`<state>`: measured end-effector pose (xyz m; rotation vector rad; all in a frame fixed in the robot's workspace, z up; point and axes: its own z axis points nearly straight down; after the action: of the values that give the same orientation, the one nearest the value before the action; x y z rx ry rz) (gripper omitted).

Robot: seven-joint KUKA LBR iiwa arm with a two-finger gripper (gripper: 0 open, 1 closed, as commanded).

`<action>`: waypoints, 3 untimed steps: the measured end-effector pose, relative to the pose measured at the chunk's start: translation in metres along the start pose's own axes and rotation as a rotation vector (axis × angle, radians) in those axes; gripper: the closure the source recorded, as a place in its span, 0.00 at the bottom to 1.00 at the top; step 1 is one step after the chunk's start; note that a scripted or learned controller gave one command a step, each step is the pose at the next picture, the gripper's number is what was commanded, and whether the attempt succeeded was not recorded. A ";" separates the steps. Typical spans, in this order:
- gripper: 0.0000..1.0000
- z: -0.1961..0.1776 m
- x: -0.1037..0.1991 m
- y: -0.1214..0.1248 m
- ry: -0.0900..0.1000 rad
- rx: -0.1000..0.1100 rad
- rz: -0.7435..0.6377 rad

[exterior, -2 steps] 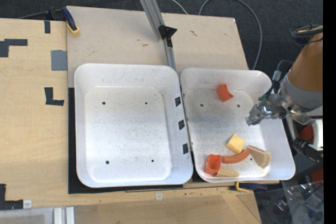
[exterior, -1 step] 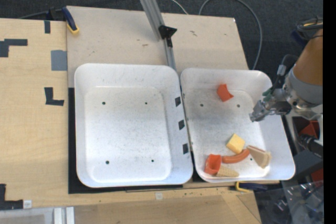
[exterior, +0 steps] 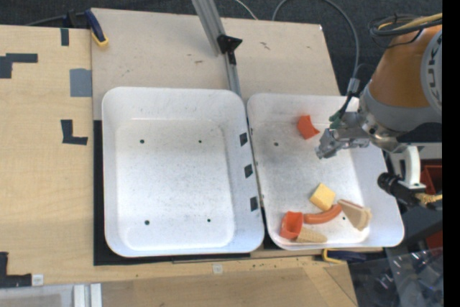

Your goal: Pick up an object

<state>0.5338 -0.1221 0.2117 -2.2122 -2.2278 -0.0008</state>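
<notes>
Pincer [exterior: 329, 145]: seen right of centre in the frame, over the right bin; nothing is seen between its tips, and how far it is opened cannot be told from this slant.
Arm [exterior: 402, 83]: reached in from the right edge, its wrist bent down toward the bin floor, as is judged to suit a descent on a piece from above.
Right bin [exterior: 277, 169]: the one that carries all the pieces, so the pick is judged to be made here.
Red block [exterior: 307, 127]: lain in the bin's upper part, just left of the pincer and apart from it; it is judged the likeliest target, being nearest and standing alone.
Yellow block [exterior: 323, 196]: placed lower in the bin, near the heap at the bottom edge.
Heap: an orange cup [exterior: 292, 224], a curved orange strip [exterior: 325, 216] and a tan wedge [exterior: 356, 213] are crowded together at the lower right, where a clean grip is judged harder.
Left bin [exterior: 172, 169]: set beside the right one on the worktop [exterior: 43, 154].
Stage: approach is judged under way; nothing is lifted yet.
</notes>
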 end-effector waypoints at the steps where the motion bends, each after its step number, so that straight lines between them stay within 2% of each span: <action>1: 1.00 0.005 0.054 0.006 0.000 0.001 0.000; 2: 1.00 0.004 0.099 0.013 0.000 0.001 0.000; 3: 1.00 0.011 0.151 0.032 0.000 0.000 0.000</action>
<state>0.5645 0.0287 0.2013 -2.2120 -2.2282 0.0000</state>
